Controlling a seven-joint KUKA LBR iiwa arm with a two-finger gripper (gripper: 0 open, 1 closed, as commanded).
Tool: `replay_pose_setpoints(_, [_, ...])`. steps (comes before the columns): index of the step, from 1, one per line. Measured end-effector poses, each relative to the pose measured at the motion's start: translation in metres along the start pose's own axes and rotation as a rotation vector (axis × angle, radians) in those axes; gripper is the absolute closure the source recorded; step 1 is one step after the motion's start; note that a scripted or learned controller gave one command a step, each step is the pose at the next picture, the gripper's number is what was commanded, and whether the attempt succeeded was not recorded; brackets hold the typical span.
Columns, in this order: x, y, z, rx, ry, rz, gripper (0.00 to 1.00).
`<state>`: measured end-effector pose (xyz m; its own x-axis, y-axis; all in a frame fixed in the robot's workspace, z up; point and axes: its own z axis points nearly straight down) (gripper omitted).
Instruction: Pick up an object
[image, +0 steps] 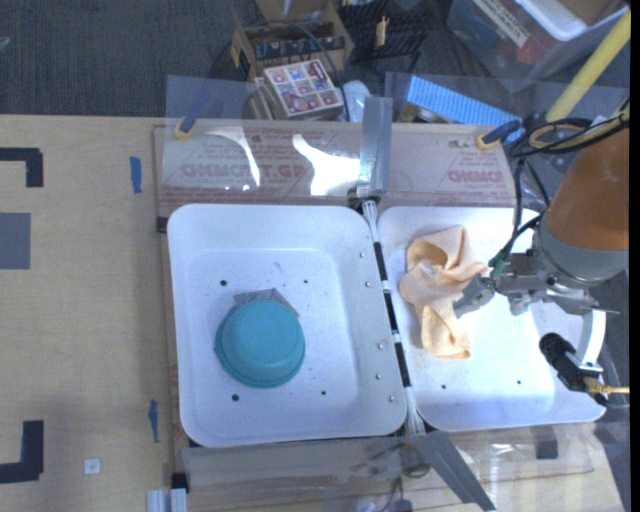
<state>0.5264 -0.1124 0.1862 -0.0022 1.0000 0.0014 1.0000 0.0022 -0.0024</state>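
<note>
So the setup is two white bins next to each other: the left bin (190, 250) has a teal bowl (261, 343) sitting upside down near its middle, with a scrap of something grey (262, 298) poking out just behind it, and the right bin (520, 400) has a crumpled orange-tan cloth (440, 285) bunched up against its left side, close to the divider between the bins. The arm (595, 215) comes in from the right and hangs over the right bin, with the gripper (470, 300) down at the cloth's right edge. It's too dark and small there to work out the gripper's state, so I honestly can't tell. One dark tip looks like it's touching or just over the cloth, but I don't see fabric lifted or clearly pinched. My read: the approach part is basically done, and the cloth is the likely target, but the actual grab and lift are still to come. The cloth is lying flat-ish on the bin floor, so nothing is picked up yet. The bowl looks untouched.
</note>
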Motion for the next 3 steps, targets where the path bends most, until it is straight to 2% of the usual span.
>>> replay_pose_setpoints(1, [0.01, 0.011, 0.096, -0.015, -0.001, 0.08, 0.0])
replay_pose_setpoints(2, [0.008, 0.011, 0.086, -0.019, 0.0, 0.086, 1.0])
replay_pose_setpoints(3, [0.038, 0.061, 0.002, -0.003, -0.002, -0.143, 1.0])
